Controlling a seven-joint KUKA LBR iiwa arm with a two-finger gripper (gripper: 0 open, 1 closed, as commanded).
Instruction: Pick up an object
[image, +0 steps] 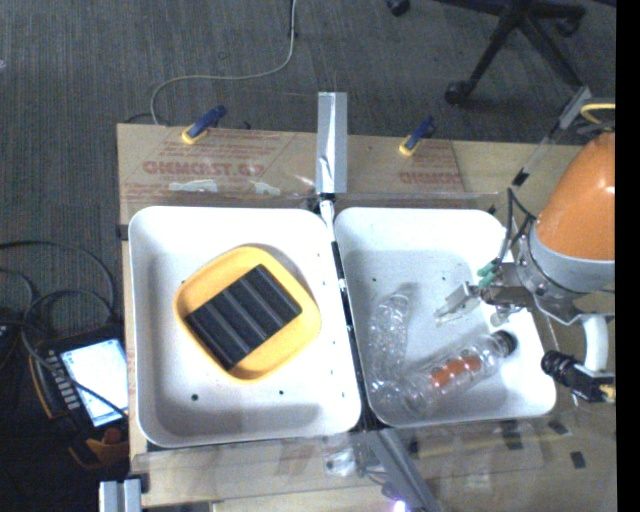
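Bottles of clear, crinkled plastic lie in the right bin (440, 235): one clear bottle (392, 325) stands nearly lengthwise near the bin's left wall, and a second bottle with orange contents (455, 372) lies slantwise across the lower part, its dark cap pointing up and to the right. Both are see-through and glossy, their ribbed walls catching the light against the smooth white plastic of the bin. The pincer (462, 300) hangs over the middle of the right bin, a slim metal piece at the end of the grey wrist under the rounded orange band; its fingers look slightly spread with nothing between them, though they are small and hard to read. The orange-filled bottle lies just below the pincer and the clear bottle lies to its left, both apart from the fingertips. In the left bin (160, 240) rests a rounded yellow tray (250, 312) with a black, ridged insert, turned at a slant. The bins sit side by side on a brown board table (200, 165) with faded red lettering
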